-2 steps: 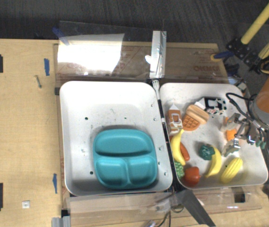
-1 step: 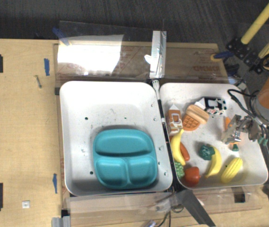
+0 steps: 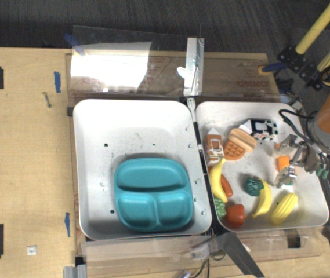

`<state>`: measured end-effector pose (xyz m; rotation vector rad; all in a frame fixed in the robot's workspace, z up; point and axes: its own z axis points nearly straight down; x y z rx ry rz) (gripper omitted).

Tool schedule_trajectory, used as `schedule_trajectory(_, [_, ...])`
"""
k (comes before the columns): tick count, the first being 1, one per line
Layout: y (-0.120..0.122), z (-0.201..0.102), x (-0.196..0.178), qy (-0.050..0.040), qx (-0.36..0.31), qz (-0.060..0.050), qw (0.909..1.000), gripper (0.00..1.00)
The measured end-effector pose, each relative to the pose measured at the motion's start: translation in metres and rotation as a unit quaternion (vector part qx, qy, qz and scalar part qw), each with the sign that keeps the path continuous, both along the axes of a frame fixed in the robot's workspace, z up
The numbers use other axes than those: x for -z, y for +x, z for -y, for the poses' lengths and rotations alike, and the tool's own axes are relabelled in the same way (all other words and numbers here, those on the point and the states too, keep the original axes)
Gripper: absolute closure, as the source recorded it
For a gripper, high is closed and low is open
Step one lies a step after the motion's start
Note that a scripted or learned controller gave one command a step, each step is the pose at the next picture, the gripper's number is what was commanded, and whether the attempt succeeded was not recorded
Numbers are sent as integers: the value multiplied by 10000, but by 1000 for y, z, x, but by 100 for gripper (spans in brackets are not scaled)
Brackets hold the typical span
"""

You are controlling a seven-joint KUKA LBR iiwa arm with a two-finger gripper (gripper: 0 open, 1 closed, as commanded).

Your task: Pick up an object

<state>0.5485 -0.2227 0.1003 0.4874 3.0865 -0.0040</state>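
Hovering low at three o'clock in the right bin (image 3: 321, 213), gripper (image 3: 288, 168) beside a small orange piece (image 3: 283, 161). Fingers' state impossible to tell. Yellow corn (image 3: 284, 207) at six o'clock.

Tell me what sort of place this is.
Probably a robot grasping test bench: two white bins side by side, toy food such as a banana, a teal divided tray, and a gripper reaching in.
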Motion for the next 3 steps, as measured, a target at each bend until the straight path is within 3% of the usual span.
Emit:
schedule_trajectory(1, [-10,-1,12,32,327,-49,9994,0])
schedule_trajectory(2, [-7,-1,-1,9,319,11,9995,100])
schedule_trajectory(3, [-7,-1,0,12,319,3,9995,0])
